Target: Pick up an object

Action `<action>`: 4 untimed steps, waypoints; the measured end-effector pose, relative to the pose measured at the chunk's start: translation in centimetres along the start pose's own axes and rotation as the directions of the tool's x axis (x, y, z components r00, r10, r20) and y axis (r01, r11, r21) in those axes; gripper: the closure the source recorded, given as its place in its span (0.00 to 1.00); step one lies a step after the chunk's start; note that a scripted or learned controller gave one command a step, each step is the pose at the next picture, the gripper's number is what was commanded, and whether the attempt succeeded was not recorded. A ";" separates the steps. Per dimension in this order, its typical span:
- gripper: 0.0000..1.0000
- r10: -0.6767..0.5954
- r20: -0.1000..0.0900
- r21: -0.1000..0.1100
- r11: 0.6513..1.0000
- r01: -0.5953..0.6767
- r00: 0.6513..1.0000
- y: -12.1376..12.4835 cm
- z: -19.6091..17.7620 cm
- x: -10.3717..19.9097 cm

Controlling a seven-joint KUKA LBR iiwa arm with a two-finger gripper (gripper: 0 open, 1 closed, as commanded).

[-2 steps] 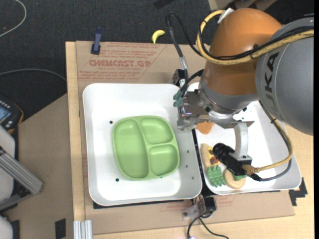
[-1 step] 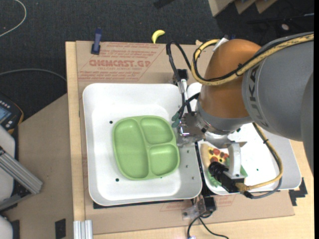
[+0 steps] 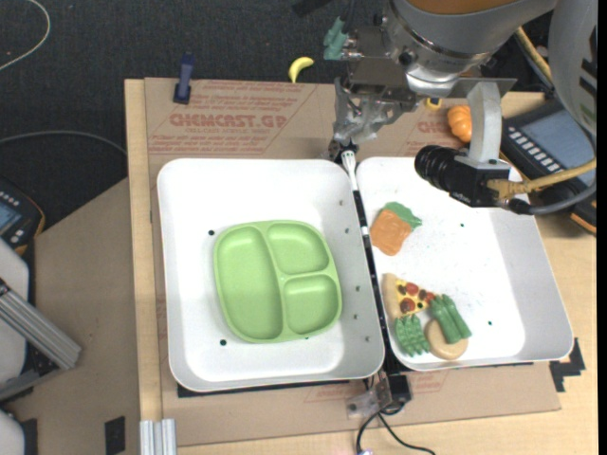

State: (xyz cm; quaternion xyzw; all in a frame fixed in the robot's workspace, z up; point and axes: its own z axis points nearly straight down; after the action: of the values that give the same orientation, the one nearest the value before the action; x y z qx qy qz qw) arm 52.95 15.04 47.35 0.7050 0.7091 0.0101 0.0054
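Toys for the picking lie all in the right bin (image 3: 531, 282): an orange carrot toy (image 3: 392, 228) with a green top near the bin's left wall, and lower down a pizza slice toy (image 3: 411, 298), a leafy green piece (image 3: 410, 335) and a green bean-like piece (image 3: 451, 318) on a tan piece (image 3: 446, 345), these four packed close together. The task names no one object, so any of them could serve; I judge the carrot toy the easiest, because it lies apart from the others.

In the left bin (image 3: 180, 254) sits a green plate with three sections (image 3: 277, 280), flat and wide, so probably hard to take between two fingers.

At the far side of the bench (image 3: 237, 121) the claw (image 3: 347, 150) hangs over the far end of the seam where the two bins meet. It is well apart from every toy. Nothing is seen between its fingers, and I cannot tell whether they are spread or pressed together, because the tip is small and dark against the bin edges.
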 end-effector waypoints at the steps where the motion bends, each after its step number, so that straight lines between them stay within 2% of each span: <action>1: 1.00 0.006 0.011 0.037 0.999 -0.006 1.000 -3.7 13.3 0.5; 2: 1.00 0.004 0.009 0.035 0.999 -0.004 1.000 -6.1 35.0 5.6; 3: 1.00 0.004 -0.002 0.023 1.000 -0.004 1.000 -1.2 38.5 3.1; 4: 1.00 0.009 0.007 0.014 1.000 -0.009 1.000 4.1 34.0 -1.0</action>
State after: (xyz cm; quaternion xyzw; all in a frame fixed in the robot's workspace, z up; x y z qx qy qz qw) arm 57.80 14.30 13.47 0.7082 0.7060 0.0028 0.0027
